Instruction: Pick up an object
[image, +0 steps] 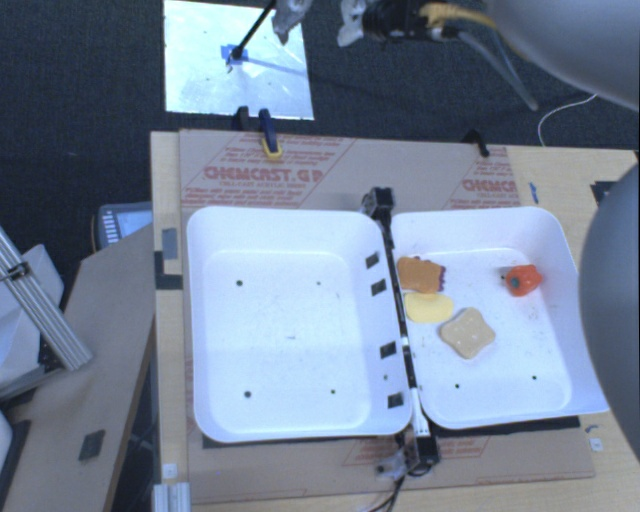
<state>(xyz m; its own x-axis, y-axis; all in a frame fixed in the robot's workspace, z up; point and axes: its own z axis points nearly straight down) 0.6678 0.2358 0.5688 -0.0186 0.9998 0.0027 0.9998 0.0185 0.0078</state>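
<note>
While gripper (318, 22) hovers, right bin (560, 250): 4 objs.

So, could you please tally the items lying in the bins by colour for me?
Orange: 1, the flat piece with a purple edge
Yellow: 1, the flat disc
Tan: 1, the toast-shaped piece
Red-orange: 1, the small round item
Total: 4, all in the right bin

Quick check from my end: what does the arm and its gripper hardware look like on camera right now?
The arm is smooth, rounded and grey, blurred at the picture's top right. A yellow cable and grey hoses run along a dark wrist section to the pale, whitish gripper.
</note>
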